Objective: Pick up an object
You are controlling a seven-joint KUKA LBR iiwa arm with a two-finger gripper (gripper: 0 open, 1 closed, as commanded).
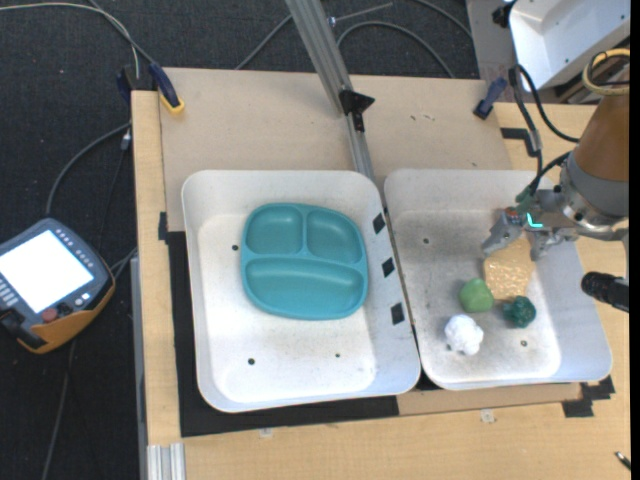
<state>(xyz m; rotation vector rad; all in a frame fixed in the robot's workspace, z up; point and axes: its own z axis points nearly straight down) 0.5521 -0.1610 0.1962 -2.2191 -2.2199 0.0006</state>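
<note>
Hovering with fingers spread and empty, the two-finger gripper (522, 236) sits just above a tan, flat sponge-like block (508, 274), likely light and squashy, best pinched across its narrow sides.

Teal three-compartment plate (303, 261): smooth matt plastic. Two shallow white bins (300, 378): semi-gloss plastic, speckled and scuffed. Pale wooden desk (260, 118): matt board. Tan rectangular sponge (507, 273): rough, porous.

Bright even light, soft shadows, sharp
</note>
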